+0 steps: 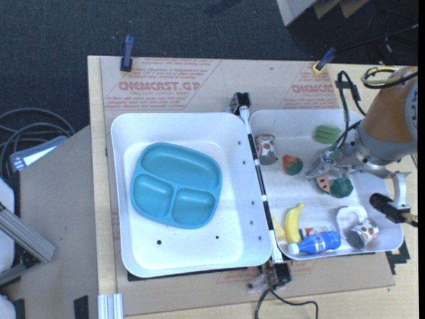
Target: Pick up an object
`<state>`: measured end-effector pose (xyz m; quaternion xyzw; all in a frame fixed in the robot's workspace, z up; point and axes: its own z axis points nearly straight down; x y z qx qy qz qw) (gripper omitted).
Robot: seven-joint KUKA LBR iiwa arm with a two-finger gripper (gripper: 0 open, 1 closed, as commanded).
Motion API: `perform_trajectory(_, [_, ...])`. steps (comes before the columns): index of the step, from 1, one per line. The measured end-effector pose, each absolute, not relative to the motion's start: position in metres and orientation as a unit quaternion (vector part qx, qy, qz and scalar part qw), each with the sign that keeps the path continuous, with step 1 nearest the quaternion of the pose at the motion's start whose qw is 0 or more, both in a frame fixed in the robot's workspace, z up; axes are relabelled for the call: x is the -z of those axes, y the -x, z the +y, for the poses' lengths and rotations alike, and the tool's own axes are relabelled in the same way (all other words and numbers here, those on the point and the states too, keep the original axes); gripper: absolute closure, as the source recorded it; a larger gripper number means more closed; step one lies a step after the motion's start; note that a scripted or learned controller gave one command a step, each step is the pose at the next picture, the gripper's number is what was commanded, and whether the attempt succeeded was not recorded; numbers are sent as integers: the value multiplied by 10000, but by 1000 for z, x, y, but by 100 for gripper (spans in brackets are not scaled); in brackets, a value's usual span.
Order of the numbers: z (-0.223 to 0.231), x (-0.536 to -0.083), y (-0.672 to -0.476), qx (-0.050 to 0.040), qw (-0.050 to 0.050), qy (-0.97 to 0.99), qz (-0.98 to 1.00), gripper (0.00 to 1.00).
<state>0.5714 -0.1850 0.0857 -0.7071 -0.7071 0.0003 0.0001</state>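
— Where's the end effector (324, 168)?
— Low in the right bin (302, 123), just beside a dark green ball (342, 188) and a red-and-green piece (291, 164).
— Gripping?
— Can't tell. The blue tray (176, 185) lies in the left bin (126, 198).

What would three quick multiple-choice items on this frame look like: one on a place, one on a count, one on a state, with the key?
1. Where does the blue three-compartment plastic plate lie?
A. in the left white bin
B. in the right white bin
C. on the cardboard sheet

2. How many yellow plastic bananas are in view?
A. none
B. one
C. three

3. How does the blue plastic bottle rest?
A. upright
B. on its side
C. on the plate

Key: 1 A, the plate fills the middle of the left bin. 2 B, a single banana lies near the right bin's front. 3 B, the bottle lies flat along the right bin's front wall, beside the banana.
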Motion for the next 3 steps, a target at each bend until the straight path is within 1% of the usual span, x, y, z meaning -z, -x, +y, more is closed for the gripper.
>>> perform_trajectory(1, [-185,-97,-572,4,-20,7072,-7070,100])
perform_trajectory(2, [-123,-85,-569,2,8,7066,-7076,100])
perform_trajectory(3, [-63,-212,-564,9,-5,7066,-7076,100])
